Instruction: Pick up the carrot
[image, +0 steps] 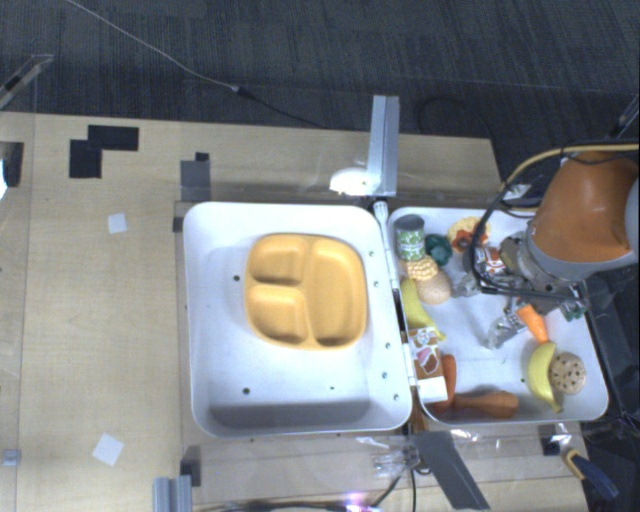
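The carrot (534, 323) is a short orange piece lying in the right part of the right bin (597, 405). My gripper (531, 318) hangs below the orange-banded wrist (590, 210), low over the bin. It is open, with one grey finger (499, 330) to the carrot's left and the other on its right. The carrot lies between them, and I cannot tell whether either one touches it.
Right bin: a green can (411, 240), corn (422, 268), a banana (415, 305), a small carton (428, 357), a sausage (448, 374), a long orange-brown piece (485, 403), a yellow fruit (541, 373) and a cookie (567, 372). The left bin (210, 380) holds a yellow sectioned plate (305, 290).
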